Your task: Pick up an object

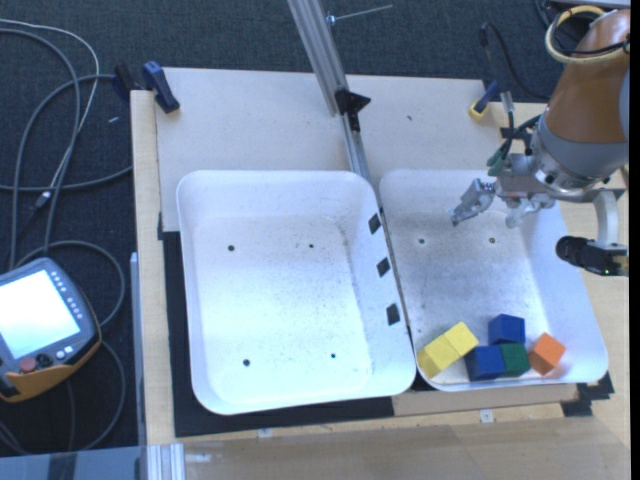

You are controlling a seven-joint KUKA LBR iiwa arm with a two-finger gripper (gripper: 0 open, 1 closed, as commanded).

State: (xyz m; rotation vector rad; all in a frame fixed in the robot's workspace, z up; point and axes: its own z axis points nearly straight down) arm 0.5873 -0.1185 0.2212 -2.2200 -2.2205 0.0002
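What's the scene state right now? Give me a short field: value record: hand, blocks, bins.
hand: over the far part of the right bin, nothing between its fingers, apart from the blocks
blocks: five, clustered at the right bin's near edge
yellow block: leftmost of the cluster
blue blocks: one behind, one in front
green block: between the front blue and the orange
orange block: rightmost
left bin: white, speckled
pick progress: no block lifted yet
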